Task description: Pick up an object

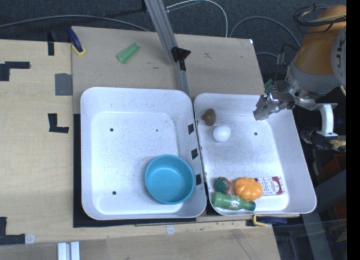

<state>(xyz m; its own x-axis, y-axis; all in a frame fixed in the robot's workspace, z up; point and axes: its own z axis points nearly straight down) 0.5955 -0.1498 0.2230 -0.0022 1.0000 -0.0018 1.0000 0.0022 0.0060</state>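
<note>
My gripper (263, 110) hangs over the upper right corner of the right bin (292, 157), and nothing shows between its fingers. A small brown ball (208, 116) and a white ball (221, 134) lie near that bin's upper left. Along its front edge lie an orange pumpkin-like toy (247, 188), a green bottle-shaped toy (230, 201), a small green and red piece (222, 184) and a red-and-white packet (274, 186). A blue bowl (169, 178) sits in the front right of the left bin (101, 140).
A grey slanted pole (160, 17) crosses the bench top above the bins. A green block (128, 53) and a blue-yellow clip (76, 42) lie on the bench behind the left bin. Cables trail behind the bench.
</note>
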